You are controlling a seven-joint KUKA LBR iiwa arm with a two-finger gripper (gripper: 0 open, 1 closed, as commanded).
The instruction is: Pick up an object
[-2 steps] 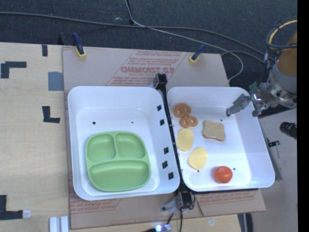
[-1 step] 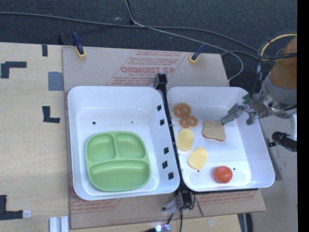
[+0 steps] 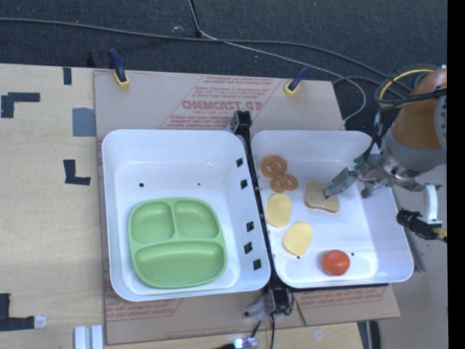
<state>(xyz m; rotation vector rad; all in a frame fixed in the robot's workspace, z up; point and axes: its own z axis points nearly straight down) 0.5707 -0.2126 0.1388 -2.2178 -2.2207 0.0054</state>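
The tool [image 3: 336, 189] sits low in the right bin [image 3: 378, 267], its tip at the tan bread-shaped piece [image 3: 320, 198]; I cannot tell its grip. A tomato [image 3: 336, 262] lies near the front.

The pale wooden tabletop [image 3: 43, 217] carries a brown cardboard sheet [image 3: 218, 97], held at its far edge by what look like two blue-and-yellow clamps [image 3: 118, 70]. On the sheet sit the left bin [image 3: 120, 147] and right bin [image 3: 385, 257], side by side and touching.
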